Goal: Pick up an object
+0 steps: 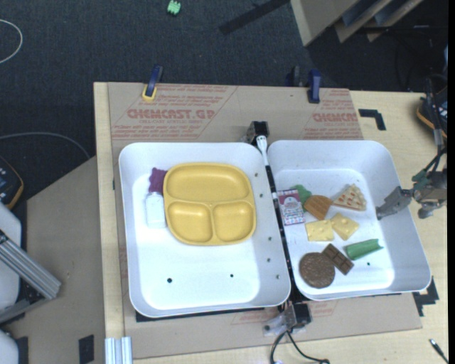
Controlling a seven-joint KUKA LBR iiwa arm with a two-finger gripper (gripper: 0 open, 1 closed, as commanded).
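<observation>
- Fingers: too blurred at the right edge to tell their state; the gripper (395, 202) hangs over the right bin's (398, 170) right wall
- Toy food sits well left of it: pizza slice (350, 198), cheese cubes (333, 229), cookie (316, 270), green piece (364, 248)
- Left bin (135, 213): yellow divided tray (210, 202)

A dark carpeted floor (85, 43) surrounds the brown paper-covered bench top (234, 106); a pale wooden board (341, 18) lies at upper right.
</observation>
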